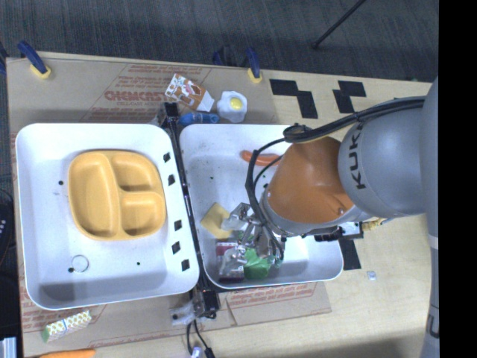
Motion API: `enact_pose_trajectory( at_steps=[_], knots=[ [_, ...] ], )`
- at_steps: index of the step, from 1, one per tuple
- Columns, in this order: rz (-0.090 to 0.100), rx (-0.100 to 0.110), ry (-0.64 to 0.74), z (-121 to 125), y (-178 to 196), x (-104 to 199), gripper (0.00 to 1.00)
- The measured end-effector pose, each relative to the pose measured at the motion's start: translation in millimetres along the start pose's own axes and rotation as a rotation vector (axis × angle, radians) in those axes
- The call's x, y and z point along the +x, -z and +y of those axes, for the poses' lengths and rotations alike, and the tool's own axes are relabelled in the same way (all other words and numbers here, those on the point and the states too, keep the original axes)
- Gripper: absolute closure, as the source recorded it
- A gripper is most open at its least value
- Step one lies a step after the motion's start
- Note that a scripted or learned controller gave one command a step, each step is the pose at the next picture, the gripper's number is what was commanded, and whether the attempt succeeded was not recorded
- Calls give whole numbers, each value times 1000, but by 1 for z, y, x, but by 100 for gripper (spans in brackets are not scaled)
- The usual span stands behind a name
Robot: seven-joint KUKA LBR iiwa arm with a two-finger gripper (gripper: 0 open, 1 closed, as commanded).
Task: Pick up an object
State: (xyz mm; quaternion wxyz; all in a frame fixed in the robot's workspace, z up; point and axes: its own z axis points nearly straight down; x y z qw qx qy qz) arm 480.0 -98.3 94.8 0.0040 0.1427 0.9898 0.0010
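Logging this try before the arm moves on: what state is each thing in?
yellow divided tray: lying flat, right way up, in the left bin.
end effector: down in the right bin, over the clutter.
green object: lying by the right bin's near wall, under the end effector.
yellow block: lying on the right bin's floor, left of the end effector.
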Motion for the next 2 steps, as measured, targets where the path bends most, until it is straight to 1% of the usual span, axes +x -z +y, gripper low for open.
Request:
enact_pose_trajectory(
  at_steps=[1, 2],
  knots=[
    [0, -1, 4, 1, 11, -1, 100],
    [6, 3, 51, 73, 97, -58, 100]
  ],
)
